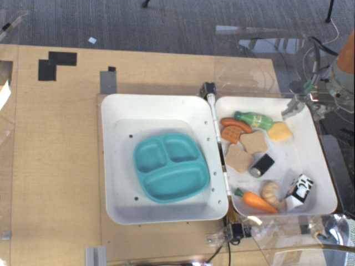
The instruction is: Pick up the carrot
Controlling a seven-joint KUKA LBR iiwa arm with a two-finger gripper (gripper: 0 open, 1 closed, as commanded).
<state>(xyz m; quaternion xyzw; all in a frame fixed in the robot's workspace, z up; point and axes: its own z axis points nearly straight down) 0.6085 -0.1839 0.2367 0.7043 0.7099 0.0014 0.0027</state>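
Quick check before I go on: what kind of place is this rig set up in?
Most likely a robotics lab, not a kitchen: a wooden bench bearing two white bins, toy food such as the carrot, and loose cables at the bench edge.

Orange carrot (258,201) with green top, teal divided plate (171,167), white bins (111,148), black-and-white patterned carton (300,189).

A teal divided plate (171,167) lies in the left bin (111,165); a green bottle (253,119) lies in the right.
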